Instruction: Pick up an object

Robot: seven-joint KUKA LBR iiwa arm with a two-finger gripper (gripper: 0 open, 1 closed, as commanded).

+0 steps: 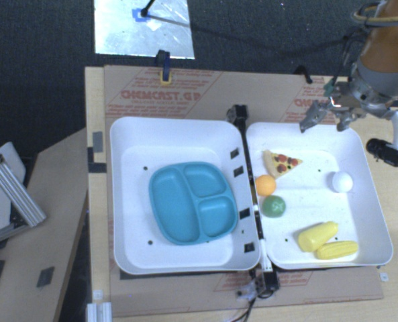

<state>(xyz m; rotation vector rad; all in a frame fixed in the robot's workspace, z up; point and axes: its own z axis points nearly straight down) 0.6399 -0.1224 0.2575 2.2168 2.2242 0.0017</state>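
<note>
The right bin (366, 180) holds a pizza slice (282, 162), an orange ball (266, 184), a green round fruit (273, 206), a white ball (341, 181) and two yellow pieces, one blocky (317, 235) and one like a corn cob (337, 249). My gripper (329, 118) hangs above the bin's far rim, well behind the objects. Its two dark fingers are spread apart with nothing between them.
The left bin (128, 180) carries a blue divided plate (191, 201). Black clips (239, 116) run along the seam between the bins. A shiny metal sheet (143, 19) lies on the dark floor behind the bench. An aluminium frame (11, 186) stands at far left.
</note>
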